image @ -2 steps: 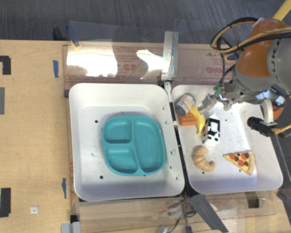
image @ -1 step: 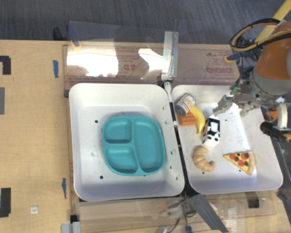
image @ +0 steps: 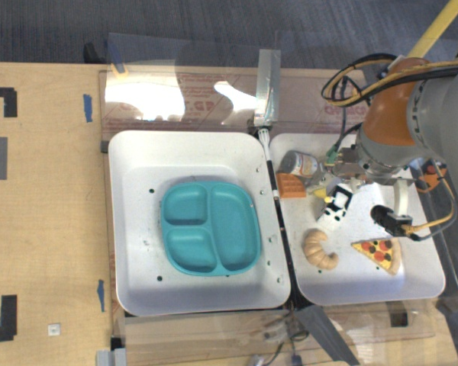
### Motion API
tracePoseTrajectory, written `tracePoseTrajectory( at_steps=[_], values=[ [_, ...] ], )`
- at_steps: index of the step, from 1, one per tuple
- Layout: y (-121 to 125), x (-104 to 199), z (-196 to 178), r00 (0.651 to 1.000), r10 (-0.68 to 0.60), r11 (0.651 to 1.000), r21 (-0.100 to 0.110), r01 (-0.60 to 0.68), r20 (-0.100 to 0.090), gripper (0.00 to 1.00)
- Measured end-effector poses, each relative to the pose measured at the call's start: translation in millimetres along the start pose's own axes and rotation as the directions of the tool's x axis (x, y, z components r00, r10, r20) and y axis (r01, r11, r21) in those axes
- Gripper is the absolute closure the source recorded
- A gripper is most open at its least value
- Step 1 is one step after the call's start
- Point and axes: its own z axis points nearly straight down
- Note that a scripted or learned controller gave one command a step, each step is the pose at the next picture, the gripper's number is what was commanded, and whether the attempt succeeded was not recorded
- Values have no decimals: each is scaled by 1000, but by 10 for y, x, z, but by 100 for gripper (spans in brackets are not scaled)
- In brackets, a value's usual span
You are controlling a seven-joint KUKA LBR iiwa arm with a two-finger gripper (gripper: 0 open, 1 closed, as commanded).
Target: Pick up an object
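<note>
The right bin (image: 420, 280) holds several toy items. A tan croissant (image: 320, 248) lies near its front left, and a pizza slice (image: 379, 252) is to the right of it. An orange box (image: 291, 185) and a tipped silver can (image: 299, 162) sit by the bin's left wall. A small black-and-white block (image: 336, 204) lies in the middle with a little yellow piece (image: 319, 193) beside it. My gripper (image: 342, 180) reaches down from the orange-banded wrist (image: 389, 120) over the back middle of this bin, just above the black-and-white block.
The left bin (image: 130, 166) carries a teal divided plate (image: 211, 227). A metal divider post (image: 267, 90) stands at the back between the bins. Cables (image: 424, 223) loop from the arm over the right bin's right side.
</note>
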Motion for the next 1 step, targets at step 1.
tracePoseTrajectory(
  at_steps=[1],
  values=[
    [-282,2,37,999,48,999,-12,-48,2,0]
  ],
)
